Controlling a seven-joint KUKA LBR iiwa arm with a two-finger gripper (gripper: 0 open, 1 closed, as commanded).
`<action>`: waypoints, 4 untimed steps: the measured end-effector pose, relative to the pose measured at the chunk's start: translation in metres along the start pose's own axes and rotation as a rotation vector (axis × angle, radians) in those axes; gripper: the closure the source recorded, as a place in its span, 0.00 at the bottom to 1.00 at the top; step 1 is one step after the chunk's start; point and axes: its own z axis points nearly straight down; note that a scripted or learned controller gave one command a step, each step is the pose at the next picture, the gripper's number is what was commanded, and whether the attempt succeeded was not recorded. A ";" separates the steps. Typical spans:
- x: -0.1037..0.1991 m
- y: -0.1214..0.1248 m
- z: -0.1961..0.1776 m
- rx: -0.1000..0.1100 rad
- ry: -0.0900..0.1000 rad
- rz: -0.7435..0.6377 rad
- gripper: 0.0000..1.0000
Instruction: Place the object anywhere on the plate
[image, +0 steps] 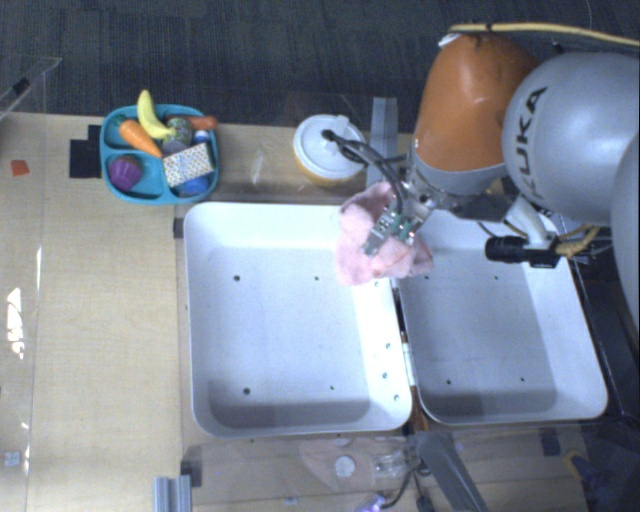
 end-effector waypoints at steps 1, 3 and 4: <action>0.034 0.026 0.002 -0.002 0.000 -0.400 1.00; 0.110 0.101 0.003 -0.003 -0.001 -0.717 1.00; 0.110 0.101 0.003 -0.004 -0.001 -0.716 0.00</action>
